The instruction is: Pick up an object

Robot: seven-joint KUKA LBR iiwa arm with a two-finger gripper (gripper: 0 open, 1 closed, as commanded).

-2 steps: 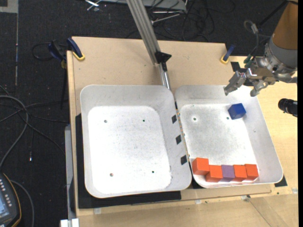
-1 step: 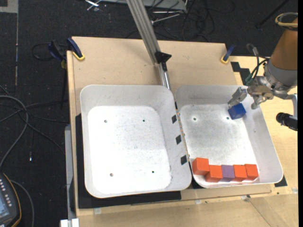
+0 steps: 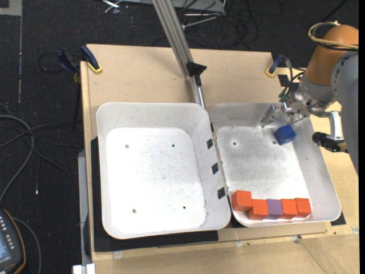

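Note:
A blue block (image 3: 284, 134) sits tilted in the far right part of the right bin (image 3: 256, 164). My gripper (image 3: 281, 117) hangs right above it, at the end of the grey arm that comes in from the right, and its lower end meets the block's top edge. Whether the block rests on the bin floor or is lifted off it, I cannot tell. A row of several blocks lies along the bin's front wall: orange ones (image 3: 242, 200) and a purple one (image 3: 275, 208).
The left bin (image 3: 151, 170) lies beside the right one, with a ridge (image 3: 215, 158) between them. A slanted metal pole (image 3: 174, 30) crosses the bench's back. Clamps sit at the back corners (image 3: 91, 61).

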